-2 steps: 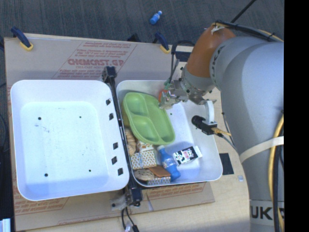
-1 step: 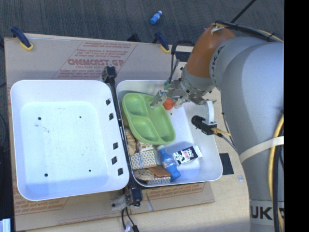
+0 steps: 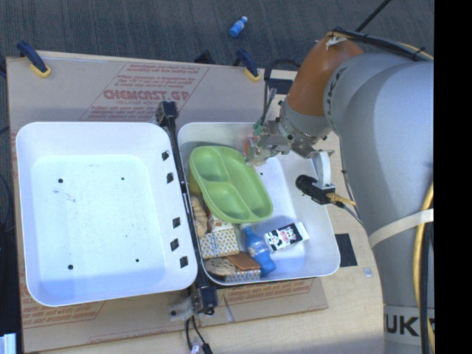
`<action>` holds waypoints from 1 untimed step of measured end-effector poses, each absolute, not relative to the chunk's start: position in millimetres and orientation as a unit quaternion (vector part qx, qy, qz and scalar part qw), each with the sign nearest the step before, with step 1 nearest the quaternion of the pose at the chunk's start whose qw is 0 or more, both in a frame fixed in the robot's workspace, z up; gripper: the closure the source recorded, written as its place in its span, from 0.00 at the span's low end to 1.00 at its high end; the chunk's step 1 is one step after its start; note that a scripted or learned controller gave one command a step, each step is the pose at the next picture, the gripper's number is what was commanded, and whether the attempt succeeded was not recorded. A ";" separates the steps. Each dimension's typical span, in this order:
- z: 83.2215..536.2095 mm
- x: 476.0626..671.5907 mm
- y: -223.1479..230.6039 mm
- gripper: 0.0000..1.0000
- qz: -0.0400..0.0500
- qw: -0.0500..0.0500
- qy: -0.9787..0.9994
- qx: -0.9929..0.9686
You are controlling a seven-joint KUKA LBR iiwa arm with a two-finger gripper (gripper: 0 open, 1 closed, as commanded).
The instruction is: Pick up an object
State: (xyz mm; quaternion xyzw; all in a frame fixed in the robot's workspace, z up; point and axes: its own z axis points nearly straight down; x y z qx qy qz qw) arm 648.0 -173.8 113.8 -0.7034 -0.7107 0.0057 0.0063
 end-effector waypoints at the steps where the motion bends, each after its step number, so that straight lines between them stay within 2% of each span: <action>1: 113.9 648.0 -173.6 0.00 0.006 0.007 -0.711 -0.703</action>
